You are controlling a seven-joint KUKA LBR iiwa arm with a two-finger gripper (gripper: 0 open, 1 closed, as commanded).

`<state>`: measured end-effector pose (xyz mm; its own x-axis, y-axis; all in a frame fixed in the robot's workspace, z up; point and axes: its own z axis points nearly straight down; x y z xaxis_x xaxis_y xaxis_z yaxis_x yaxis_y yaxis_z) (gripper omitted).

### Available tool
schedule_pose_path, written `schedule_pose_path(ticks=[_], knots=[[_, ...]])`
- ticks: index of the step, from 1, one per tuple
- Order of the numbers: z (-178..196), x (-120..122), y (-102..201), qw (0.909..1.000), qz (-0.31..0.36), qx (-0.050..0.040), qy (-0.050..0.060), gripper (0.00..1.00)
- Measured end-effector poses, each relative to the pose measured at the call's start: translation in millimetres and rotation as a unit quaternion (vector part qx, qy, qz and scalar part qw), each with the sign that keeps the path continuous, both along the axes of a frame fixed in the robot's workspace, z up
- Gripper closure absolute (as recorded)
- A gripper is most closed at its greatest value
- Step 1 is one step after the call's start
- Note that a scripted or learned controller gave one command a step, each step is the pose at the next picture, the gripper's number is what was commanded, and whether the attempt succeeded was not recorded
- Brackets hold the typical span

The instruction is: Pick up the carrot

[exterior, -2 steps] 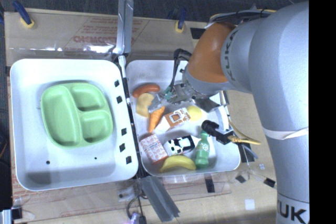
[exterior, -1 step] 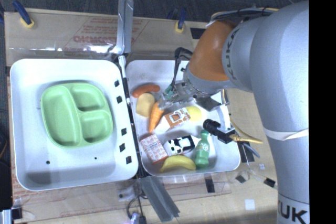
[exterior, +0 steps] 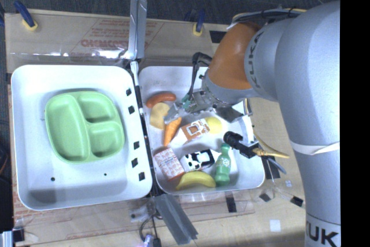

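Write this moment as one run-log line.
gripper: above carrot | grasp: not seen | carrot: lying in right bin | green tray: left bin

We see a green divided plate (exterior: pixel 85 125) in the left bin (exterior: pixel 26 182); well right of it lie a banana (exterior: pixel 195 181) and a green bottle (exterior: pixel 223 163).

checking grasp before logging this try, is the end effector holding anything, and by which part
Cannot be told. The end effector sits just above the carrot's upper end in the right bin, but no grip shows.

Fixed above the counter (exterior: pixel 69 29), looking down at a slant on both bins (exterior: pixel 23 124), arm (exterior: pixel 289 61) entering from right.
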<state>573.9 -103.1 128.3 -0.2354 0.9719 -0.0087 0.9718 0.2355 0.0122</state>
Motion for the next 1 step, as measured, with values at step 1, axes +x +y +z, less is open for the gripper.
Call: schedule_pose_path(ticks=[1], knots=[[6.4, -0.1, 0.1, 1.0, 0.001, 0.0001, 0.003, 1.0]])
